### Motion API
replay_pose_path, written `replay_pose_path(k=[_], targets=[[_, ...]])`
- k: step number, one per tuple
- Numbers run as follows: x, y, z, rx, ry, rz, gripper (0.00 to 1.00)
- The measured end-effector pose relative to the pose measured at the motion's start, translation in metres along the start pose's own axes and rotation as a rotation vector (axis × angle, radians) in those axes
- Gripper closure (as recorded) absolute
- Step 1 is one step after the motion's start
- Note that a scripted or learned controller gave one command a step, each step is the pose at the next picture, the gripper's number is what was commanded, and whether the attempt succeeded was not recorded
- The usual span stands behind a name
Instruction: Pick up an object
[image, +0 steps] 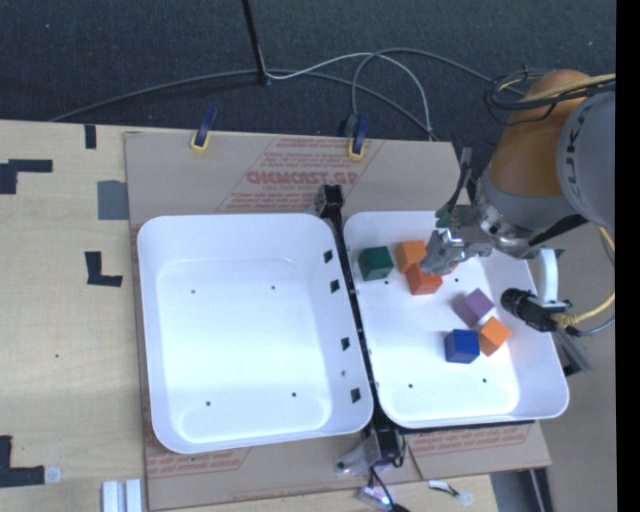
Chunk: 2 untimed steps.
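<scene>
In the right bin (520, 400) lie several blocks. A green block (376, 263) is near the divider, an orange block (410, 254) is beside it, and a red-orange block (424, 280) sits just below. Lower down are a purple block (474, 304), a small orange block (494, 336) and a blue block (461, 346). My gripper (440, 257) hangs low over the orange and red-orange blocks, right at their right edge. Whether it touches either block is hidden.
The left bin (240, 330) sits beside the right one, with a black hinge strip (345, 300) between them. Both rest on a cardboard sheet (280, 175). Cables (380, 70) run across the dark floor behind. A black connector (525, 305) juts from the arm over the right rim.
</scene>
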<state>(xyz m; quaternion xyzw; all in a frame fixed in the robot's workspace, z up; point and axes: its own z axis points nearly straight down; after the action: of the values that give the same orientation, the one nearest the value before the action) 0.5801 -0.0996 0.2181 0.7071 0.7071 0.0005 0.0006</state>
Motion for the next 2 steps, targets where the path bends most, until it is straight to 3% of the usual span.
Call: replay_pose_path(k=[2], targets=[[0.111,0.037,0.007,0.002,0.001,-0.005,1.0]])
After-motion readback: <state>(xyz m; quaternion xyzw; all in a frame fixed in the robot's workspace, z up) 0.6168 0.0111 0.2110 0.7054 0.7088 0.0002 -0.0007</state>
